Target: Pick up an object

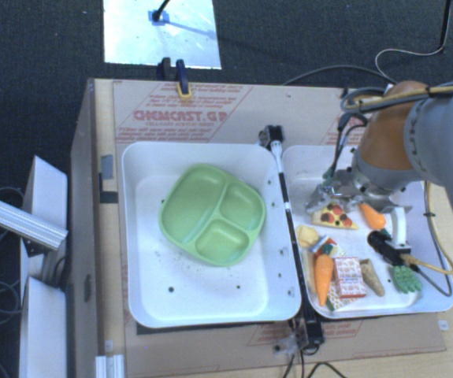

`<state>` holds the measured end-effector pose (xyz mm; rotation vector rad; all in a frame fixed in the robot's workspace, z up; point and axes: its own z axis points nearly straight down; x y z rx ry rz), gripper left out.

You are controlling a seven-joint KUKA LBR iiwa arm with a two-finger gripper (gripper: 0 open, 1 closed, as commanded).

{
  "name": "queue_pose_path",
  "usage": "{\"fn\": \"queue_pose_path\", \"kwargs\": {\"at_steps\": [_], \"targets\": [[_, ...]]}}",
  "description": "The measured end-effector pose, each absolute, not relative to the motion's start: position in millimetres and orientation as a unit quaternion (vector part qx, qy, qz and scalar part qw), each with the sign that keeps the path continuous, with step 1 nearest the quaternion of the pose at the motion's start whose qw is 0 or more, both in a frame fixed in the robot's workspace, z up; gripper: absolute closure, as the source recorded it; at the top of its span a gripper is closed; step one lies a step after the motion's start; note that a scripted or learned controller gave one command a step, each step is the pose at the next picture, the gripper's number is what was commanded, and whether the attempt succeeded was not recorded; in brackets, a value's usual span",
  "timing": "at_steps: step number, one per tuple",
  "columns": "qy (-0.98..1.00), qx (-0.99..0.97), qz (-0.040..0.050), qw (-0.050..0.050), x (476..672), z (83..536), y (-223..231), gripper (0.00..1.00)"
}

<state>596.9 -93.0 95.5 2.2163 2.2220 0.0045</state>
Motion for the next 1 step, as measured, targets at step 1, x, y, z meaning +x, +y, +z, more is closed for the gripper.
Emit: {"fn": "queue_pose_path", "kwargs": {"at_steps": [1], "targets": [[0.708, 0.706, 0.0018, 0.002, 542.3, 229.2, -53.6, 1.00]]}}
